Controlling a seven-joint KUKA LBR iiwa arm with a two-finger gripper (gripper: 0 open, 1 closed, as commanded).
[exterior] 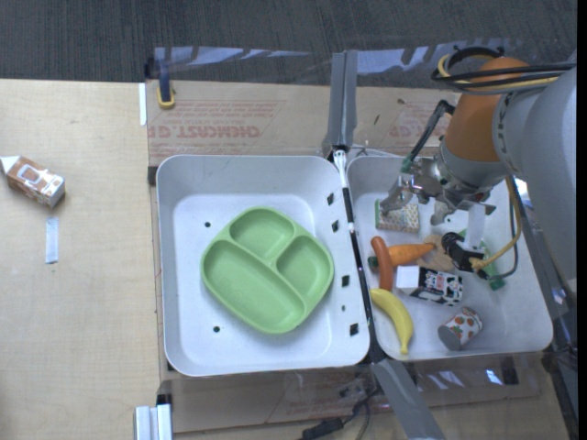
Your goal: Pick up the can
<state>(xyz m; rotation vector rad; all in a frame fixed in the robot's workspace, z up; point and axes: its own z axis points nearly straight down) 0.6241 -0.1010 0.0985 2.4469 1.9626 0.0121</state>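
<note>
The can lies tilted near the front right corner of the right bin; it is grey with red and green print. My gripper hangs over the back of that bin, under the orange band of the arm. It is well behind the can and apart from it, close above a small beige and green packet. Nothing of the can is near the gripper.
Between gripper and can lie an orange carrot, a black and white box and a banana. A green divided plate sits in the left bin. A small carton rests on the bench at far left.
</note>
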